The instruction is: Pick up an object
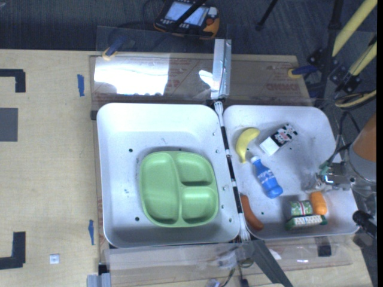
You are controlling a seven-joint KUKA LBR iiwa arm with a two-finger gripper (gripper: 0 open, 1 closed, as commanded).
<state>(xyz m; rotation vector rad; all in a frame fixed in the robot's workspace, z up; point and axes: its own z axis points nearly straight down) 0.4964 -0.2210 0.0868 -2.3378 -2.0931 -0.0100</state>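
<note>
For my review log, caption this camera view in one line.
Gripper low over the right bin near carrot, bottle and banana; green tray sits in left bin.

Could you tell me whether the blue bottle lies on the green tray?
No, the blue bottle lies in the right bin, while the green tray sits in the left bin.

Two shallow white bins sit side by side on the counter: a left bin [114, 130] and a right bin [311, 124]. The left bin carries one green divided tray [178, 188] with three compartments. The right bin carries six items: one yellow banana [246, 141], one blue bottle [266, 178], one small black-and-white box [280, 137], one green can [305, 214], one orange piece [320, 203] and one reddish-brown sausage-shaped piece [251, 215] at its 7 o'clock corner.
</note>
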